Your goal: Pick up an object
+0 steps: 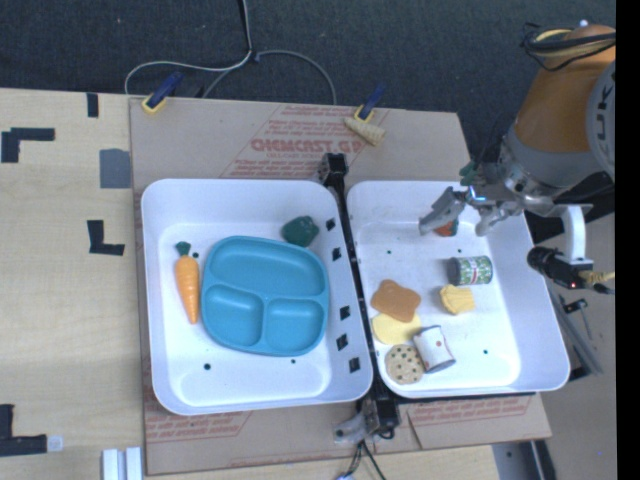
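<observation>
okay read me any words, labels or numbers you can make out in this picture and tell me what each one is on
"CHEMCAST" with trailing letters, perhaps "GP", in red, upside-down print: on the brown board under the bins.
Fainter red print on that board: too blurred to read.
Green can label: too small to read.
Silver can label: too small to read.

Left bin (160,268) has a blue divided plate (265,296), a carrot (187,281) on its left and a dark green lump (300,231) at the far side. The hand (467,214) is spread wide over the right bin's (530,358) far side, above a small red thing (445,229).
</observation>
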Robot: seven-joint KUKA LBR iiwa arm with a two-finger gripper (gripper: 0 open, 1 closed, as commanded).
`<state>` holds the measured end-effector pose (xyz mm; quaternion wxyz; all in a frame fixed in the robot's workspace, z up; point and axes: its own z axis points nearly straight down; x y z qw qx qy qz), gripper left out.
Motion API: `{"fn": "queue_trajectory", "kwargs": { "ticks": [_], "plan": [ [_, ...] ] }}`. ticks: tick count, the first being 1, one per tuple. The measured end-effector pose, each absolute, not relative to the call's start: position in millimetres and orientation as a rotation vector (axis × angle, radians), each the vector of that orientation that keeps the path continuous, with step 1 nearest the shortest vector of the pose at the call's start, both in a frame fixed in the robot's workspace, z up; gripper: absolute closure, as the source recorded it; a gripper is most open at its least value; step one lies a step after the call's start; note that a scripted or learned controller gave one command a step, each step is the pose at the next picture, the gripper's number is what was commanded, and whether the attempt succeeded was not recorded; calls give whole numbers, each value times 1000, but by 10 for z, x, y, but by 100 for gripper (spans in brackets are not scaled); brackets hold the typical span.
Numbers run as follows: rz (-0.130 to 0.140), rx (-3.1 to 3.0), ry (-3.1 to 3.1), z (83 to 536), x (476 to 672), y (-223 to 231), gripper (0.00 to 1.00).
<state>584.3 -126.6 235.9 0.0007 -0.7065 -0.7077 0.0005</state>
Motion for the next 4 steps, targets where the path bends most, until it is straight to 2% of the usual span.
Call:
{"fn": "queue_trajectory", "kwargs": {
  "ticks": [1,2,3,4],
  "plan": [
    [12,-2220,-2214,1254,5922,-1780,0],
    [39,-2208,-2203,806,6528,-1524,0],
    [0,-2223,-2222,1138,6687,-1910,0],
    [2,-2217,-2229,841,6688,-1313,0]
  ]
}}
